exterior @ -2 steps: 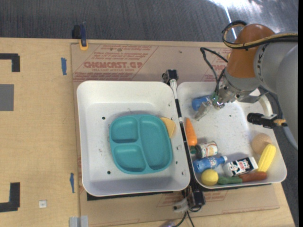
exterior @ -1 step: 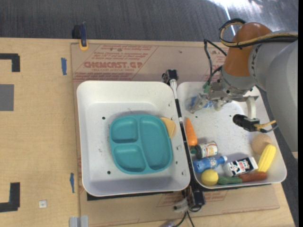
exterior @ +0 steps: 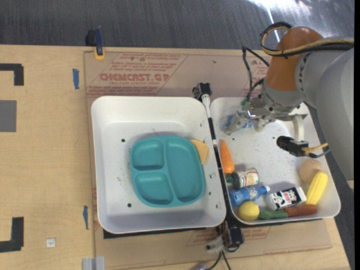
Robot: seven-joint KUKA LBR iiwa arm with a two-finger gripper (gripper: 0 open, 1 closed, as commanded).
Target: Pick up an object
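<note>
End effector (exterior: 251,119) is hanging low over the right bin (exterior: 264,151), up in that bin's 11 o'clock corner. Released or clenched: I cannot tell from this slant.

A small pale blue item (exterior: 232,123) is lying just beside the end effector at 9 o'clock. Whether the two are touching is not clear, and its shape is too blurred to name. I am judging it the closest candidate for the pick.

The next nearest is the carrot (exterior: 226,157), which is lying toward 7 o'clock from the end effector, along the bin's 9 o'clock wall. Its long axis is running roughly 12 to 6, so a grasp would need to close across it, 9 to 3. Only one arm is working here, so reach is not a choice.

Everything else is crowding the bin's 6 o'clock edge, well apart from the end effector:
- one small tin (exterior: 248,179)
- one blue bottle (exterior: 247,194) on its side
- one lemon (exterior: 249,210)
- one green vegetable (exterior: 270,213)
- one red chilli (exterior: 302,210)
- one white carton (exterior: 287,197)
- one corn cob (exterior: 316,187)
- one beige round item (exterior: 309,170)

I am counting ten pieces in this bin.

The left bin (exterior: 112,128) is holding one teal divided plate (exterior: 167,170) with three compartments. One yellow wedge (exterior: 201,150) is touching the plate's 2 o'clock edge. Two bins are sitting on the tabletop (exterior: 45,151).
</note>
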